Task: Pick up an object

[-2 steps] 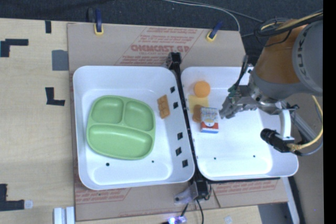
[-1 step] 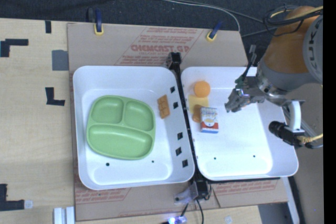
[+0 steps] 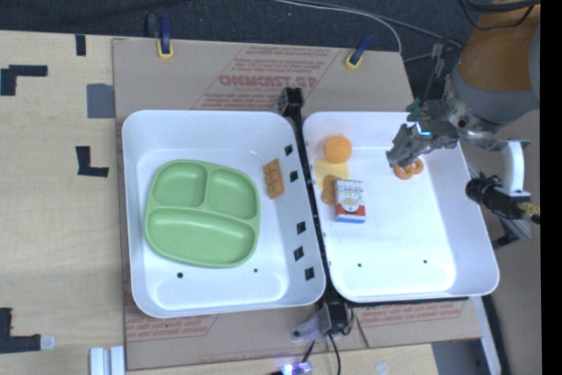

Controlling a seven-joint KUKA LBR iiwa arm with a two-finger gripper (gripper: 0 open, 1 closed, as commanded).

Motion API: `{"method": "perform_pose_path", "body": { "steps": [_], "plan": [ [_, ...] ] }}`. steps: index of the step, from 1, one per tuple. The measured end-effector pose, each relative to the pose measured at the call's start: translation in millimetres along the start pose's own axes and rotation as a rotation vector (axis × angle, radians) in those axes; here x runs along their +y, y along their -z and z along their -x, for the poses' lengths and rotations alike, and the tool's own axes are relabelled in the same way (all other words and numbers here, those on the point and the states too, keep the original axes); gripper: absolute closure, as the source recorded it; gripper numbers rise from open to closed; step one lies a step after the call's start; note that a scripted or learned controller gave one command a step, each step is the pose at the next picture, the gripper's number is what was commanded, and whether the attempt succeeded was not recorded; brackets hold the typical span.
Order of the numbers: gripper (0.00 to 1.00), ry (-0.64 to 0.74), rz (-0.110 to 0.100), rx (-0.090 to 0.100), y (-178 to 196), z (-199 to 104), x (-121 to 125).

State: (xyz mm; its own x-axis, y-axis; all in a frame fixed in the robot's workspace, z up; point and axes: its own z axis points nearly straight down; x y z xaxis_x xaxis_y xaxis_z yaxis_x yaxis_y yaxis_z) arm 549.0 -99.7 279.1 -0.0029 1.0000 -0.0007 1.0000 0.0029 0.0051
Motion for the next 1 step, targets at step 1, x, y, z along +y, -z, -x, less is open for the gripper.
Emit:
{"method": "perform_pose_path", "body": {
  "steps": [1],
  "plan": [
    [1.0, 0.003, -0.006, 0.001, -2.3, -47.1, 10.6]
  ]
}}
